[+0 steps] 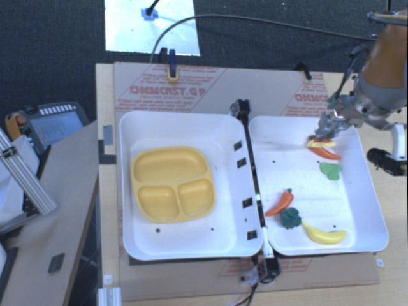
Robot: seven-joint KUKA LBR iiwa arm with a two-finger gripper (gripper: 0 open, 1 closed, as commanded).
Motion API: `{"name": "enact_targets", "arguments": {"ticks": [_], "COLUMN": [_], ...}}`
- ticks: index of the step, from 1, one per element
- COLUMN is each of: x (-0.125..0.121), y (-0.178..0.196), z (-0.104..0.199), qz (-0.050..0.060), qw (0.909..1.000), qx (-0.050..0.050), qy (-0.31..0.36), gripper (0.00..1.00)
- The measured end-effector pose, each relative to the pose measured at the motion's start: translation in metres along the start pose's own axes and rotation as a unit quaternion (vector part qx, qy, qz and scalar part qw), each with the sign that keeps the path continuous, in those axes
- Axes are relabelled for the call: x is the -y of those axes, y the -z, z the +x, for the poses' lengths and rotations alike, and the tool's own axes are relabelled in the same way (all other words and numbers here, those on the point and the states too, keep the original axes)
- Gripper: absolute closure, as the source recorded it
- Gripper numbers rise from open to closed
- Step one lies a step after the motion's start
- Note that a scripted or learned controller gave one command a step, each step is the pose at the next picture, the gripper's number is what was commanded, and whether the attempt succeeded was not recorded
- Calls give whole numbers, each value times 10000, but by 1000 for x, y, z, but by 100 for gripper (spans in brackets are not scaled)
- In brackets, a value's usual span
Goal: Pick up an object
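Nearest to me, the right-hand shallow white bin (363, 190) contains a yellow plastic toy banana (325, 235) by its front wall. Just behind that sits a dark green toy broccoli floret (291, 218), touching an orange toy carrot with a green tip (280, 203). A pale green toy leaf piece (330, 169) lies further back, apart from these. At the rear of this bin I see a toy item in yellow and orange-red, possibly a hot dog (322, 148); its exact form is unclear.

The left-hand shallow white bin (146, 241) holds one object: a yellow plastic divided tray with three compartments (173, 183), lying flat.

The two-finger gripper (327, 129) is positioned directly over the yellow and orange-red item, at or close to contact. I cannot tell whether the pincer is spread or closed, nor whether it grips anything.

Beyond the bins, the brown cardboard sheet (210, 85) bears red printed lettering, "CHEMCAST" legible on the left side and repeated partially at right.
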State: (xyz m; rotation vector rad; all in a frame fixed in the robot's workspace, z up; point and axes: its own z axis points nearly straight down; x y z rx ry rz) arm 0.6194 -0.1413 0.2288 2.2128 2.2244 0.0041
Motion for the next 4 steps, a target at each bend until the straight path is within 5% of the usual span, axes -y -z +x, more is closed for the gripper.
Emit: {"name": "enact_targets", "arguments": {"ticks": [4], "x": [5], "y": [-20], "z": [206], "qz": [17], "qw": [10000], "qx": [-11], "qy": [15], "gripper": [100]}}
